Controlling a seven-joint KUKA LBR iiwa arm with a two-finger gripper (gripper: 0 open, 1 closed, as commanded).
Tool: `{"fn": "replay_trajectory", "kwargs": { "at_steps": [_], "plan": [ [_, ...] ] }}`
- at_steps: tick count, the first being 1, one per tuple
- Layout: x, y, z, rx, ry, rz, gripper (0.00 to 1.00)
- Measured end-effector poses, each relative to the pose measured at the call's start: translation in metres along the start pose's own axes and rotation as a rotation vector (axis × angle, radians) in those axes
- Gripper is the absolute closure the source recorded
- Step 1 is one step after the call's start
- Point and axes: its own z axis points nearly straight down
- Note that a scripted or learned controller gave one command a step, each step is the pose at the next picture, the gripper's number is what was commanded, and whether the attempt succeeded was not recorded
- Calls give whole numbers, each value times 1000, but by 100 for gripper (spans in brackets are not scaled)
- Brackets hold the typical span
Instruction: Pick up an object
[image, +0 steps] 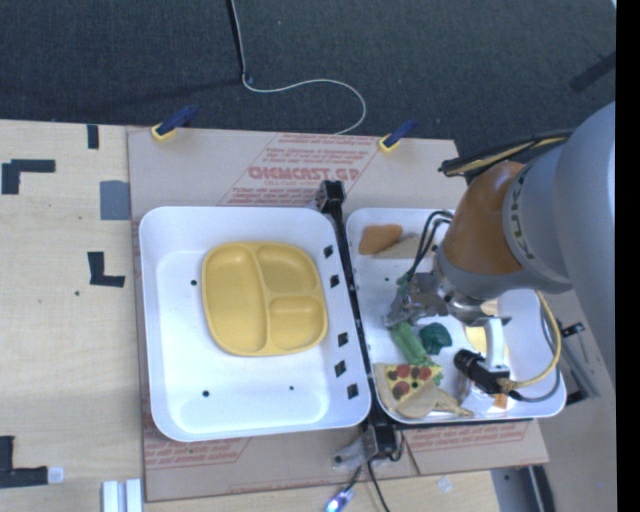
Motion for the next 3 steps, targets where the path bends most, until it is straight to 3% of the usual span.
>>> {"fn": "replay_trajectory", "kwargs": {
  "at_steps": [1,2,3],
  "plan": [
    [-20,-66,1,4,2,2,0],
    [-104,5,-54,-4,-4,1,0],
    [-129,88,4,-3,-2,-5,0]
  ]
}}
